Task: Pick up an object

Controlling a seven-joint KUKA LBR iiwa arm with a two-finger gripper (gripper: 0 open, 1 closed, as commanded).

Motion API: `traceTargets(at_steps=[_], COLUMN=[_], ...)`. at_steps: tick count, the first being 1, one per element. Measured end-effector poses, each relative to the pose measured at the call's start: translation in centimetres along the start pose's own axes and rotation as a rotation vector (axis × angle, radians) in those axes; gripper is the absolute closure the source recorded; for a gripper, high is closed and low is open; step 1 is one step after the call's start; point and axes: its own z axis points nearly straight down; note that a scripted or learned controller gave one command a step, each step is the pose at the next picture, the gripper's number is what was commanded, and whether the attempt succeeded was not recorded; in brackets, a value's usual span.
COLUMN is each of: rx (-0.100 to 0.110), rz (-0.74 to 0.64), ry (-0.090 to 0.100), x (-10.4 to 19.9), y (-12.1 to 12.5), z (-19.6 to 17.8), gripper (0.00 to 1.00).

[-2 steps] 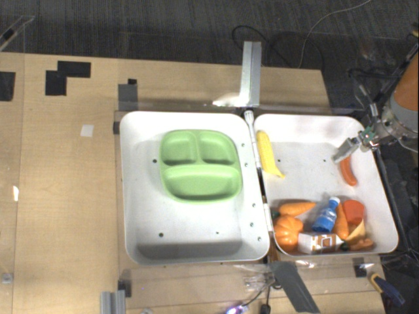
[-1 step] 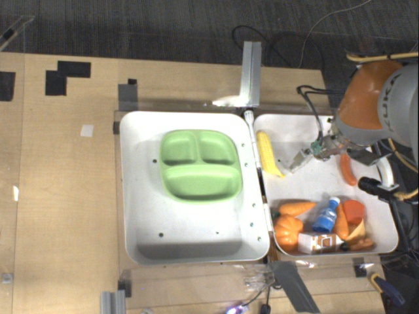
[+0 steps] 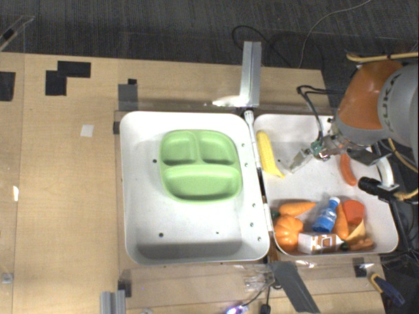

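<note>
Grey arm with orange band reaches in over the right-hand shallow white bin, wrist low over that bin's far half. Claw points down and left toward the bin floor; cannot tell whether it is open or shut, too small and blurred. Nothing visible in its grip, so the pick is not yet made.

Nearest candidate: long yellow corn-like plastic piece, lying lengthwise along the right bin's left wall, just beside the claw tip but apart from it. Other candidates bunch along the bin's near edge: orange rounded toy pumpkin, blue plastic bottle, white and brown small carton, orange-red toy pieces near the near right corner. An orange-red curved piece lies partly under the wrist by the right wall.

The left shallow white bin carries a green three-compartment plastic tray near its middle; not the likely target from here. Both bins sit on the wooden counter.

Judgement: the step is approach and descent onto the yellow piece. To do it well, centre over its middle, turn so the closing direction crosses its short width, and keep clear of the left wall, which leaves little room on that side. Descend fully before closing. Risk: it rolls or slips against the wall.
</note>
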Motion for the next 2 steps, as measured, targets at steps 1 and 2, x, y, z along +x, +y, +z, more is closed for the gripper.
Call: traceTargets(at_steps=[1,2], rx=[0.002,0.000], rz=[-0.083,-0.289], ry=[0.000,0.000], x=[-5.2,-6.0], y=[0.4,-2.3], z=[-5.5,0.1], gripper=[0.00,0.00])
